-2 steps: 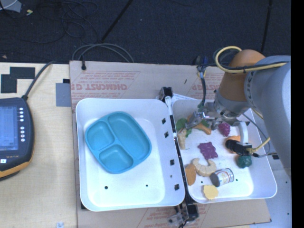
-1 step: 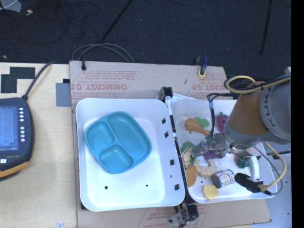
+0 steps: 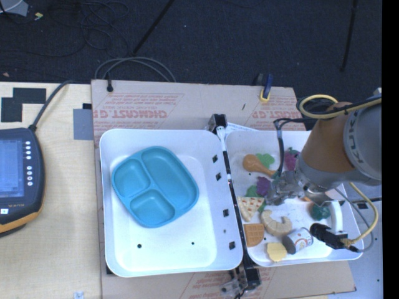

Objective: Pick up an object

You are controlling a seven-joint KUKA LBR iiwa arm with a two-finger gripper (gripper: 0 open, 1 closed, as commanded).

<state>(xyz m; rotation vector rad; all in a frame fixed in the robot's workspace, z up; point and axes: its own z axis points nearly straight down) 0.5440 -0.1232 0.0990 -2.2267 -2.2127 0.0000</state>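
My gripper (image 3: 278,190) reaches down into the right bin (image 3: 349,254), near its middle. It sits just right of a purple bunch of grapes (image 3: 263,185) and above a beige crescent-shaped piece (image 3: 277,222). Around it lie a tan drumstick (image 3: 253,163), a green piece (image 3: 267,159), a waffle wedge (image 3: 250,205), a toast slice (image 3: 254,233), a yellow cheese chunk (image 3: 276,251), a small can (image 3: 300,239) and a teal piece (image 3: 321,212). The arm's wrist hides the bin floor behind the gripper.
The left bin (image 3: 118,254) holds a blue divided plate (image 3: 154,185). A raised divider (image 3: 224,185) separates the two bins. A control pendant (image 3: 15,170) lies on the bench at far left. Cardboard (image 3: 187,104) lies under both bins.
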